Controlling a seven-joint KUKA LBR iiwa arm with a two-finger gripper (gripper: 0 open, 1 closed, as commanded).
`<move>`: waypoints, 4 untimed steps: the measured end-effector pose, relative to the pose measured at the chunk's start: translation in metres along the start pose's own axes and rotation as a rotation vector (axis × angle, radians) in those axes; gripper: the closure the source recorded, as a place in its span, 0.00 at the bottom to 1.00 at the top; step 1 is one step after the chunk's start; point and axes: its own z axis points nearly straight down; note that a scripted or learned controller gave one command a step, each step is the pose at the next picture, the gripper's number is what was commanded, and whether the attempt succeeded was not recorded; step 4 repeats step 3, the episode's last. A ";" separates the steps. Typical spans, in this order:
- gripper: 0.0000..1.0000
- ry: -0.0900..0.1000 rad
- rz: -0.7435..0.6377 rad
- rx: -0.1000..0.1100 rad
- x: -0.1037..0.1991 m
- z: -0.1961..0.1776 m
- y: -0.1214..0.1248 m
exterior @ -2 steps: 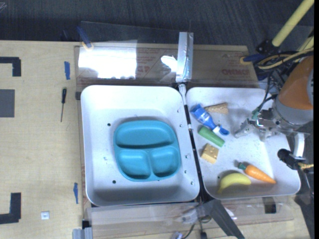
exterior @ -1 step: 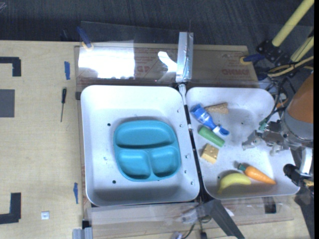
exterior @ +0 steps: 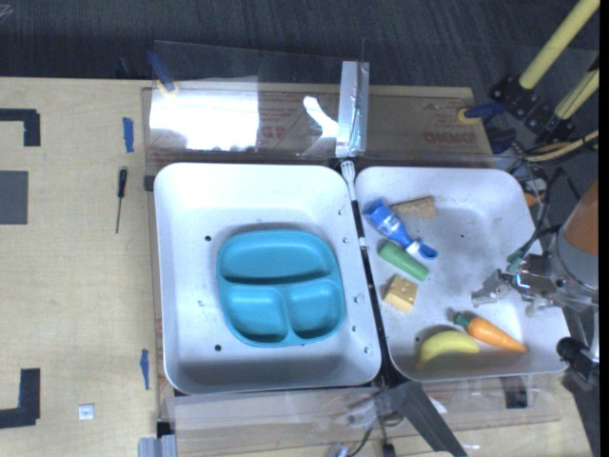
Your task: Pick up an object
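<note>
- The gripper [exterior: 497, 288] hangs over the right side of the right bin [exterior: 495, 184], just above and slightly far of the toy carrot [exterior: 492, 331]. Its metal fingers [exterior: 487, 291] look parted, and nothing sits between them.
- No single object is named by the task, so the carrot, being nearest, is the likely target. It lies on its side near the bin's near edge, green stub pointing left, touching or almost touching the toy banana [exterior: 446, 345] to its left.
- I judge the carrot to be light, rigid plastic with a smooth, tapered skin. It would slip if pinched near the thin tip; closing across the thick end by the stub looks safer.
- The banana is curved and likely just as light and slick; its closeness leaves little finger room on the carrot's left.
- Farther left and apart: a tan cheese-like wedge [exterior: 401, 293], a green cylinder [exterior: 403, 261], a blue bottle-shaped toy [exterior: 395, 227] and a tan cracker-like slab [exterior: 415, 208].
- The bin floor is smooth white plastic, so things may slide when nudged. The raised rim near the carrot crowds an approach from the near side.
- The left bin [exterior: 181, 198] holds a blue divided tray [exterior: 280, 286].
</note>
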 end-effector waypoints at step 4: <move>0.00 -0.002 -0.041 -0.006 0.001 -0.017 0.010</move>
